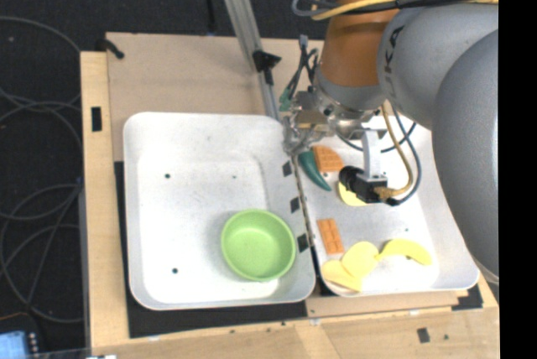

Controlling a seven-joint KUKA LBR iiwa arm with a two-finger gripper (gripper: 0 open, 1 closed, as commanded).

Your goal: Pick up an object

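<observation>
My gripper (300, 139) hangs over the left edge of the right bin (436, 261), beneath the orange band of the arm. Just below its fingertips lies a dark green, pepper-like object (316, 169), next to an orange block (330, 158). To the right, a yellow round piece (352, 191) is partly covered by a black part of the tool. At the bin's front lie another orange block (330, 236), a pale yellow piece (352, 265) and a yellow banana-like piece (406, 252). Nothing shows between the fingers.
A green bowl (258, 244) sits at the front right of the left bin (168, 181). A slanted metal pole (243, 22) rises behind the bins. The arm's grey body covers the right bin's far right side.
</observation>
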